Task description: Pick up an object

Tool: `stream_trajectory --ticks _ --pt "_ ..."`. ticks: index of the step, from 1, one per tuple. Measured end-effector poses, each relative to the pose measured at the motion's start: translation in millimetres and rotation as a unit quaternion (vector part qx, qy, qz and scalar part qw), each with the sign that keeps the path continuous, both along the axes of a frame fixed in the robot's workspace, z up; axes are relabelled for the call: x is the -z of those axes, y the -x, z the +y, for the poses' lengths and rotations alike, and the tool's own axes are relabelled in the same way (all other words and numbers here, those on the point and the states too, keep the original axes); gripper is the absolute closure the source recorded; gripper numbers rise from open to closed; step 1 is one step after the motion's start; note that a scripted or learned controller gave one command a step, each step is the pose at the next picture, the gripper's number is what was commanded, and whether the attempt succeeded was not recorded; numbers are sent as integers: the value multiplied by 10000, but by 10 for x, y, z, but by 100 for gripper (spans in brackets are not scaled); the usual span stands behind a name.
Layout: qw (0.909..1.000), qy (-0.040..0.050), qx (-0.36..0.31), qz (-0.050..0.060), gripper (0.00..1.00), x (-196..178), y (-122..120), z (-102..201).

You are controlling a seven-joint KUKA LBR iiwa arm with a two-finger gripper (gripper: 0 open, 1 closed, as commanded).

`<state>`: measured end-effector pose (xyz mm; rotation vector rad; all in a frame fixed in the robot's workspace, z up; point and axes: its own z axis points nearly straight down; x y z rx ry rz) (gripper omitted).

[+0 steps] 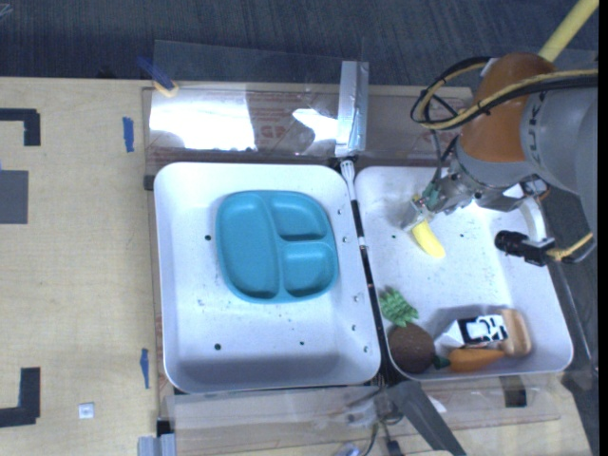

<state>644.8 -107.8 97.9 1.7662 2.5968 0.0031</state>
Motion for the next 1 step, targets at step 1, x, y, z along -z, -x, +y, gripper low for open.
stream_trajectory --ticks 1 --pt "9985 -7 541 -15 100 -893 -42 760"
